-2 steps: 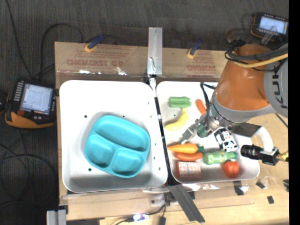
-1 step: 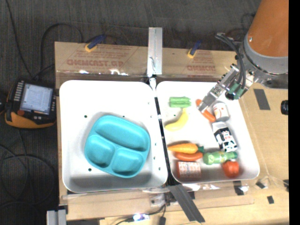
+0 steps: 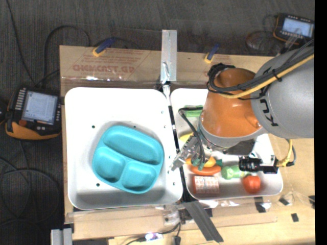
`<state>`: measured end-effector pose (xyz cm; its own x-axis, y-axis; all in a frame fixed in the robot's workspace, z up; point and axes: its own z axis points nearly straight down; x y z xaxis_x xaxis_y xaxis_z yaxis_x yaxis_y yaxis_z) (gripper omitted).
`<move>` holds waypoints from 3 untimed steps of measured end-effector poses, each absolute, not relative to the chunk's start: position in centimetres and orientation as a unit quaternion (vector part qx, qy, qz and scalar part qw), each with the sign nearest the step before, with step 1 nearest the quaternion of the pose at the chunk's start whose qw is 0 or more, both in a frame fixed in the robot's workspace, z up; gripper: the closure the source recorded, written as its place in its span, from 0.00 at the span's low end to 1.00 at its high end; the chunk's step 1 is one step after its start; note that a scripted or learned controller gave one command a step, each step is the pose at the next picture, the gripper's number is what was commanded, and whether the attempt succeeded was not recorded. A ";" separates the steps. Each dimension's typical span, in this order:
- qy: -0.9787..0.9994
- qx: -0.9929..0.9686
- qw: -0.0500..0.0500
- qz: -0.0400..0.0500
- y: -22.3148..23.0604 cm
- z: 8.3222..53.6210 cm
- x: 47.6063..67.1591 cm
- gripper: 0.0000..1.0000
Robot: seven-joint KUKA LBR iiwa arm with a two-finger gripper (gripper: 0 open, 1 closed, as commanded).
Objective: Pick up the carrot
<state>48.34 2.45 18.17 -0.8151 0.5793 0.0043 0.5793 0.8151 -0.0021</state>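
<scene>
- The jaws (image 3: pixel 190 154) are low in the right bin (image 3: pixel 265 188); I cannot tell their state.
- The carrot (image 3: pixel 205 169) lies just below them, seemingly on the bin floor.
- Judged undone: grasp and lift remain.

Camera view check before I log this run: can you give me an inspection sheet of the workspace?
Surface: bench bearing two white bins, left bin and right bin, side by side.
Job's things: carrot lies in the right bin, just under the gripper; whether it is gripped cannot be told.
Clutter: blue divided tray in the left bin; red tomato, green item and a labelled can in the right bin.
Gripper: gripper low at the right bin's left side; jaws' state unclear.
Cables: bundle along the arm; loose cables on the floor.
Surroundings: dark carpet; handheld pendant to the left, another at top right.
</scene>
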 end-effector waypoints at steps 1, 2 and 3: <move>-0.997 -0.071 0.001 -0.001 -1.3 21.3 48.5 1.00; -0.999 -0.049 0.001 0.000 -2.6 21.4 48.4 1.00; -0.999 0.050 0.000 0.000 -5.2 23.2 48.5 1.00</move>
<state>48.46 -5.22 23.18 -0.9950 -0.1000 0.0007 -0.1000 0.9950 0.0009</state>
